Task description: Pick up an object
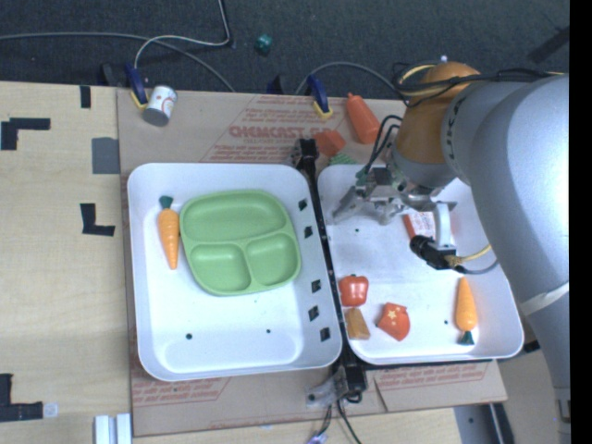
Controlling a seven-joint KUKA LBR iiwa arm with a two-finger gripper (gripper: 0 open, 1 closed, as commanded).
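My gripper (368,205) hangs over the upper part of the right bin (499,340), close to the wall between the two bins. A small red and white object (422,223) lies just to its right, partly under the wrist. Lower in this bin lie a red pepper toy (353,290), a tan piece (357,323), a red strawberry-like toy (393,321) and an orange carrot (465,308). The gripper is well above these and touches none of them. The left bin (157,340) holds a green divided plate (242,241) and a second carrot (168,234).
Behind the bins on the cardboard lie an orange toy (363,118), a smaller orange-red piece (328,141), a white can (160,104) and two blue clips (138,86). Black cables run across the dark floor behind. The arm's bulk covers the right bin's right side.
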